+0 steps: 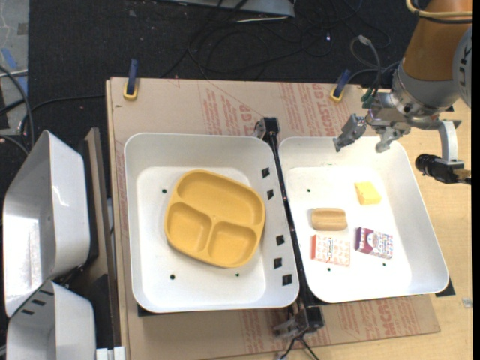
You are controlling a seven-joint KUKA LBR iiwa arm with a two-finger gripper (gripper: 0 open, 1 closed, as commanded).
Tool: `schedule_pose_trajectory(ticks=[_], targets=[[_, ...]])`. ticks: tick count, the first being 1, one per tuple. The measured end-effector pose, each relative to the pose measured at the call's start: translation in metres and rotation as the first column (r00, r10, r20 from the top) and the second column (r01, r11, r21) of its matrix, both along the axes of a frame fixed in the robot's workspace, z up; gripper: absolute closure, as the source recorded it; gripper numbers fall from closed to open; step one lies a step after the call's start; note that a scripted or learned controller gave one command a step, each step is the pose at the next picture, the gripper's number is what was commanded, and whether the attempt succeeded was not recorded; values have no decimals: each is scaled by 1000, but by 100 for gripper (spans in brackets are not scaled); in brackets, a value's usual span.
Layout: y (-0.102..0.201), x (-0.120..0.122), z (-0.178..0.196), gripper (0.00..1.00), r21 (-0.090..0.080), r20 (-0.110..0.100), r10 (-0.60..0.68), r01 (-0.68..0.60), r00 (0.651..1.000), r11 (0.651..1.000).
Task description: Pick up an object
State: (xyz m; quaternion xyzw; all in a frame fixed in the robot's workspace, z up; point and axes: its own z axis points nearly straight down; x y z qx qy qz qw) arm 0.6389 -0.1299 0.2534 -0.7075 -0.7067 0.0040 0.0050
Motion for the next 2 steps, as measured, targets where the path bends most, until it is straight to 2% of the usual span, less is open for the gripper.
schedule_pose_trajectory(ticks=[1, 2], targets=[[0, 2, 8, 0, -2, 13, 2, -2, 1000, 1000], [-3, -6, -39, 0, -1, 8, -1, 1, 1000, 1000]])
